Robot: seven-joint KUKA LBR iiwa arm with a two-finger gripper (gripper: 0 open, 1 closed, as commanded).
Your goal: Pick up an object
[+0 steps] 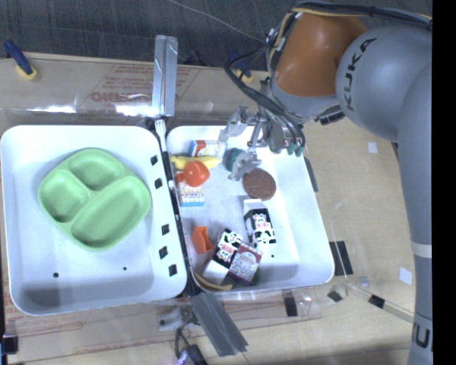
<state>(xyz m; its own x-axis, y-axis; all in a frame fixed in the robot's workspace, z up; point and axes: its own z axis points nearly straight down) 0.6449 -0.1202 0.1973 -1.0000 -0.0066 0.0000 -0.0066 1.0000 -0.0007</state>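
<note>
Two shallow white bins are set side by side on the bench. In the left bin [30, 265] a green divided plate [95, 196] with three compartments is placed toward the upper middle; nothing is seen lying in its compartments.

The right bin [308, 234] is crowded with small things. Near its upper left corner a small carton [205, 148] is seen, with a yellow banana-like piece [194, 162] just below it and an orange-red round toy [195, 174] touching that. A small printed box [191, 196] lies just under the round toy. A brown disc [259, 183] lies near the middle, and a teal round thing [234, 158] is just up and left of it. Lower down, black-and-white patterned cartons [260, 228] are grouped with a reddish packet [245, 265] and an orange wedge [201, 239] near the bottom wall.

The gripper [247, 154] is held low over the upper part of the right bin, just beside the teal thing and the brown disc. Whether it is apart or together cannot be told, and nothing is seen clamped in it.
</note>
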